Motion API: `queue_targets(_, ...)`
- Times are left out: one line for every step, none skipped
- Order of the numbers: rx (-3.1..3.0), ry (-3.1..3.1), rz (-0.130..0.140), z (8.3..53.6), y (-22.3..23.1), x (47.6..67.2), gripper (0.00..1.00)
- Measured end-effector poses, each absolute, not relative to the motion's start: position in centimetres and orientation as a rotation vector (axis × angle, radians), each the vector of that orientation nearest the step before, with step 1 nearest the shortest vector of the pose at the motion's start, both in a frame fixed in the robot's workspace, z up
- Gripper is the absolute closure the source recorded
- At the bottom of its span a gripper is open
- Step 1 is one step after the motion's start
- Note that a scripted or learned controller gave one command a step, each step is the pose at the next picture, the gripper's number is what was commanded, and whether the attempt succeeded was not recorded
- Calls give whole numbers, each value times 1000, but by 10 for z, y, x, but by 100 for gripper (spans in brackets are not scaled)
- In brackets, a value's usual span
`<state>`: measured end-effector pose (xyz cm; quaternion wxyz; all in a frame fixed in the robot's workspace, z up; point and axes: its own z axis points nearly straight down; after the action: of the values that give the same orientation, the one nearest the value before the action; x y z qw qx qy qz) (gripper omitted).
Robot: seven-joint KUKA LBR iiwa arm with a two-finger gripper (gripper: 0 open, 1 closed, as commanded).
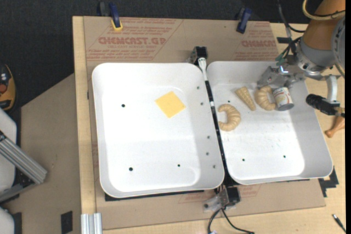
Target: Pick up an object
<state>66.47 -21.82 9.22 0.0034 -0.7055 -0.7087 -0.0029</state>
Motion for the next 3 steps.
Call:
queue_targets(-2205, -2215, -7, 87, -217, 668, 0)
queue_targets(-2204, -2216, -6, 86, -216, 668, 0)
queue_targets(-2204, -2216, -6, 86, -216, 668, 0)
